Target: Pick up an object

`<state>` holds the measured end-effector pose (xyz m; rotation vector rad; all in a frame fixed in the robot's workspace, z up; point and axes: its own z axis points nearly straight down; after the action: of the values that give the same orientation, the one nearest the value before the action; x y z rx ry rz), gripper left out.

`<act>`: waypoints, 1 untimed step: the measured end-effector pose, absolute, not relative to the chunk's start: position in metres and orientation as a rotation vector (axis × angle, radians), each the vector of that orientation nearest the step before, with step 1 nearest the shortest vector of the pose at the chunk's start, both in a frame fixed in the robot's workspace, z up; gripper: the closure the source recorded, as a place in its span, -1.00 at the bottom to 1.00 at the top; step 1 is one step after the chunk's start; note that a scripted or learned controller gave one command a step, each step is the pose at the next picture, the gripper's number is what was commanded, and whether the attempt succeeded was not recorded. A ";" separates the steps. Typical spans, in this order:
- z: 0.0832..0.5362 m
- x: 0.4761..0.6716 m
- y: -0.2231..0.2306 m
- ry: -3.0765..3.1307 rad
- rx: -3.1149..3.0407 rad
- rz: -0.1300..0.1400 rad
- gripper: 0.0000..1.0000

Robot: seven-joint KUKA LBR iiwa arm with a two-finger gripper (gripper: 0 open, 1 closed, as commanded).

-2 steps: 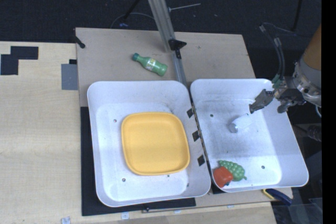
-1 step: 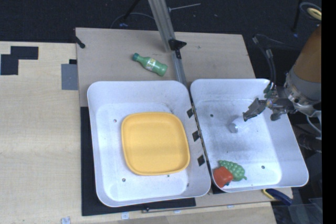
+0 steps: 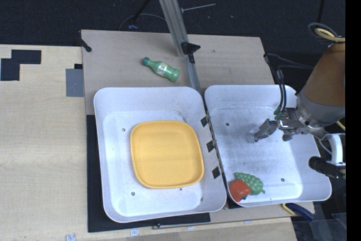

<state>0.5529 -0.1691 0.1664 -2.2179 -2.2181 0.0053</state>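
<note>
My gripper (image 3: pixel 275 131) hangs over the middle of the right bin (image 3: pixel 237 100), open with nothing between its fingers. A small red and green toy vegetable (image 3: pixel 244 186) lies at that bin's near left corner, well apart from the gripper and nearer the camera. A square yellow plate (image 3: pixel 167 153) lies flat in the left bin (image 3: pixel 113 121). A green bottle (image 3: pixel 161 69) lies on its side on the bench behind the left bin.
A slanted aluminium post (image 3: pixel 175 11) rises from behind the gap between the bins. Black clips (image 3: pixel 210 145) sit along the rim where the two bins meet. The grey arm with its orange band (image 3: pixel 330 79) covers the right bin's far right side.
</note>
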 end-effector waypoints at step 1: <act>0.115 0.549 -0.178 -2.218 -2.218 0.005 -1.00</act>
<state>0.5492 -0.1783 0.1153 -2.2181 -2.2182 0.0047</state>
